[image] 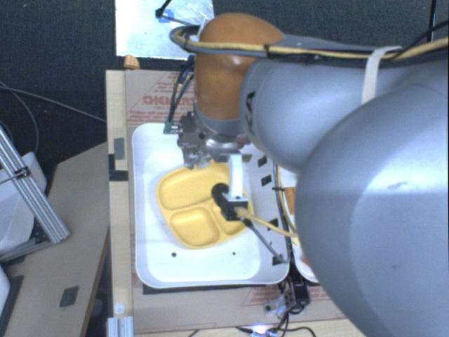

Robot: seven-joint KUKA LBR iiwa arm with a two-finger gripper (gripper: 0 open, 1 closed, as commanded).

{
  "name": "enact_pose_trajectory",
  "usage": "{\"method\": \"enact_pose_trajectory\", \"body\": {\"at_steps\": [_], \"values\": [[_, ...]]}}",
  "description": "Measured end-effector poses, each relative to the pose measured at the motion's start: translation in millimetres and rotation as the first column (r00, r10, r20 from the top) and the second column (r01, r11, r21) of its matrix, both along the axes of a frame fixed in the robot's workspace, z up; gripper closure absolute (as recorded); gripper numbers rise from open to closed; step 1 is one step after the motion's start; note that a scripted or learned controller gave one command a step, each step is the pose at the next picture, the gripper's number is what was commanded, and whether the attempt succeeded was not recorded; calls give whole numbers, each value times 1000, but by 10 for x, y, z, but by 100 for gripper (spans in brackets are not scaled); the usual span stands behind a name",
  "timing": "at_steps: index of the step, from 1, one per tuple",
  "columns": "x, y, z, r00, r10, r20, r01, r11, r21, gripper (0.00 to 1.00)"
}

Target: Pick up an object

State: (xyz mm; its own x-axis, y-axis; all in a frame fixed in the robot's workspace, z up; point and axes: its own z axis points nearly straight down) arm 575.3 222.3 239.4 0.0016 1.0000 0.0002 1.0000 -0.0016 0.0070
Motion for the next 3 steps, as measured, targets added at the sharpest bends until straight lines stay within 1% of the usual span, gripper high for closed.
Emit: {"method": "enact_pose_trajectory", "body": {"at_steps": [1,2,3], "values": [[-598,125,-33,1000,7,-10,-7,1000,0,100],[117,109,-1204,1000,2,-6,-2,1000,-1,100],[-450,131,-494,1000,6,-6,-6,1000,3,100]]}}
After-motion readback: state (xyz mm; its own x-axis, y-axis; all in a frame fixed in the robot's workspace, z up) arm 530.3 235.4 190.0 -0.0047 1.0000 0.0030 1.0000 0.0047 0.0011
